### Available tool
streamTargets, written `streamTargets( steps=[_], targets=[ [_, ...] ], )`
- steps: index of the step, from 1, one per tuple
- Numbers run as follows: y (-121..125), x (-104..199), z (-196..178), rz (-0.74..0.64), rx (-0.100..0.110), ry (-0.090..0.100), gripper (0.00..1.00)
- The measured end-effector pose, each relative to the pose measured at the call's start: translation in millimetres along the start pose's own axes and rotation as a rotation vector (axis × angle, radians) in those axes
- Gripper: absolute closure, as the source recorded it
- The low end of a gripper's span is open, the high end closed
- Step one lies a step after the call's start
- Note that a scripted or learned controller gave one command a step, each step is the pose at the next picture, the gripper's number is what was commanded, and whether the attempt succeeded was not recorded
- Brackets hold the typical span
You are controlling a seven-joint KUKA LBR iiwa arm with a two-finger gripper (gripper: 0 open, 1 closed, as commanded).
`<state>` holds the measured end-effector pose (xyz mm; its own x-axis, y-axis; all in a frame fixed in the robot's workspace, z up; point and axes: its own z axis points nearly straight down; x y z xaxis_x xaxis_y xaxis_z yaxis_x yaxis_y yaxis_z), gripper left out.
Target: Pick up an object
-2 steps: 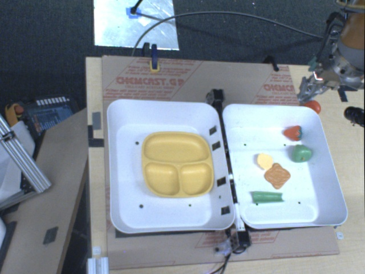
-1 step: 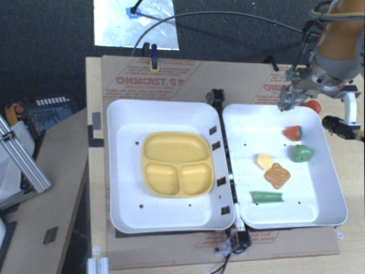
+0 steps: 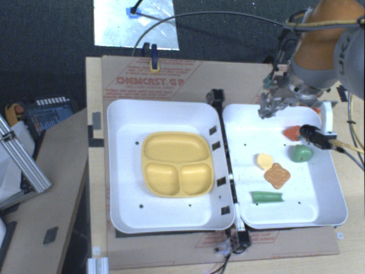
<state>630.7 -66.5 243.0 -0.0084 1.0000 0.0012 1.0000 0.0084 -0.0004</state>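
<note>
- Tool (image 3: 268,108) over right bin's (image 3: 325,210) far-left corner, nothing seen between its tips; spread or pressed together, can't tell.
- Objects in right bin, all toward near and right edges from tool: red piece (image 3: 292,133), green round piece (image 3: 300,153), yellow piece (image 3: 264,161), brown waffle-like piece (image 3: 277,176), green long piece (image 3: 267,197).
- Yellow divided tray (image 3: 175,163) in left bin (image 3: 122,153).

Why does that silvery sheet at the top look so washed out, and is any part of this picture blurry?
In the camera view, the shiny sheet reflects overhead light, so glare bleaches most of it. The white bins are bright but evenly lit, with faint shadows beside the yellow tray. The gripper and arm look soft and smeared; the small items in the right bin stay fairly sharp.
</note>
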Motion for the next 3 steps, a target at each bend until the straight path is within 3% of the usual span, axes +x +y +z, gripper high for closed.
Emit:
streamTargets(
  steps=[2,3],
  targets=[
    [-4,104,-7,-0.002,-0.002,0.001,1.00],
    [-15,160,11,-0.001,0.000,0.000,1.00]
  ],
)
